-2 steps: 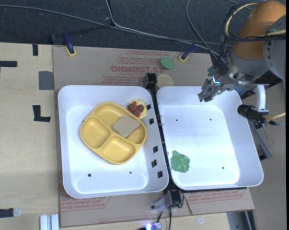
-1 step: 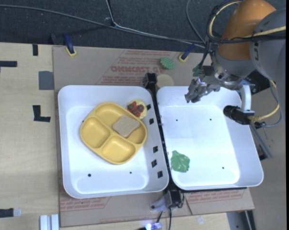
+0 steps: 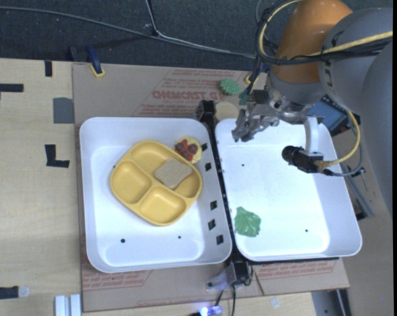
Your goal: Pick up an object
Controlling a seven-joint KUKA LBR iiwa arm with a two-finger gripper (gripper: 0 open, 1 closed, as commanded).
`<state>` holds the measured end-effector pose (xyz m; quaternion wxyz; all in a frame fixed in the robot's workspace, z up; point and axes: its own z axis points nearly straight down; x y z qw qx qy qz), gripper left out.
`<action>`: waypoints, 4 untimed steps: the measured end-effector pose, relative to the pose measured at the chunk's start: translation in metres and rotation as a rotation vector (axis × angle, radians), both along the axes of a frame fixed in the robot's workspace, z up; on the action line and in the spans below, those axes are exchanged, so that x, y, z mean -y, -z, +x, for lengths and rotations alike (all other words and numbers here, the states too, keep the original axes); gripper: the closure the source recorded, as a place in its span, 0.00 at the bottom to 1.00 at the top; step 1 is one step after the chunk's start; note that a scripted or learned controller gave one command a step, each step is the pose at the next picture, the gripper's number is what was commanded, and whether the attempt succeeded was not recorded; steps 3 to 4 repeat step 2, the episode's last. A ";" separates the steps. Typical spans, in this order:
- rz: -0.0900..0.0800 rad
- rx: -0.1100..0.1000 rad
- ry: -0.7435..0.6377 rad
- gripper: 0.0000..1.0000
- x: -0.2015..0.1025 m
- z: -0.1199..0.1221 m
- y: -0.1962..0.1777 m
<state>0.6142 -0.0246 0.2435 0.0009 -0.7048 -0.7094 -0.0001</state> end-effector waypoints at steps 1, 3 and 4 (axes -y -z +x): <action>-0.001 -0.002 0.002 1.00 -0.043 -0.015 0.008; 0.000 -0.001 -0.001 1.00 -0.105 -0.028 0.009; 0.000 -0.001 -0.001 1.00 -0.105 -0.028 0.009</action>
